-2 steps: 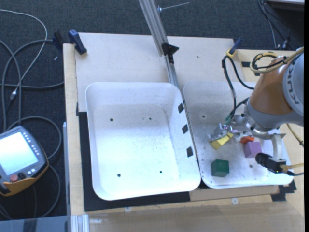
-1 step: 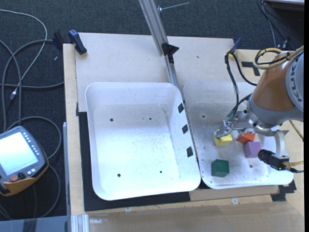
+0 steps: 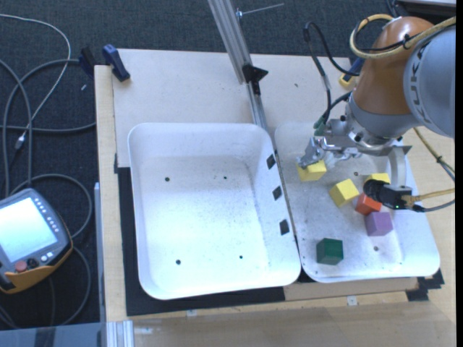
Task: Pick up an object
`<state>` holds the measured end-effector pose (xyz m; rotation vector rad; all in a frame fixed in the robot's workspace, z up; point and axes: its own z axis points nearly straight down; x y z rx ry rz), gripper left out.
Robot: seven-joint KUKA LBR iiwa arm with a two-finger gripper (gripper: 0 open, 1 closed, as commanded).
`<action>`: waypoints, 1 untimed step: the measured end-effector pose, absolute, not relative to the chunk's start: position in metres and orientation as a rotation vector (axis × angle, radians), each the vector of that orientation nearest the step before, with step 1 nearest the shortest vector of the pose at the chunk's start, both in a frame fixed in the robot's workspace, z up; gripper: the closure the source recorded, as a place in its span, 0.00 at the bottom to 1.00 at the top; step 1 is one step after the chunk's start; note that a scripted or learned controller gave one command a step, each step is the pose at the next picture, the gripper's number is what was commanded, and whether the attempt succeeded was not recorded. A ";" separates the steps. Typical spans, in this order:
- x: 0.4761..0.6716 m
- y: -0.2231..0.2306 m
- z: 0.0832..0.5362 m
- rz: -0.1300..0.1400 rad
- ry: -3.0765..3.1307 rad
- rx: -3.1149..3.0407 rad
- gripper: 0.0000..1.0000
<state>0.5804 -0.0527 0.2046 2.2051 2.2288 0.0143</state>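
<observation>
Robotics lab: teach pendant, loose cables, 2 white bins on bench.

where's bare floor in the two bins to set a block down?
The left white bin has its whole floor bare. In the right white bin, there is a bare strip between the green cube and the purple cube. It is crowded around the pincer, with the yellow block below it, the yellow cube and the orange cube.

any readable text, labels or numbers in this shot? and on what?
"KU", the start of a brand name cut off by the frame edge, runs down the grey arm at upper right.
The teach pendant at left has a lit screen; anything on it is too blurred to read.
The blocks and the bins carry no lettering.
</observation>
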 end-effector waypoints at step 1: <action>0.627 0.039 0.199 0.008 2.233 2.210 1.00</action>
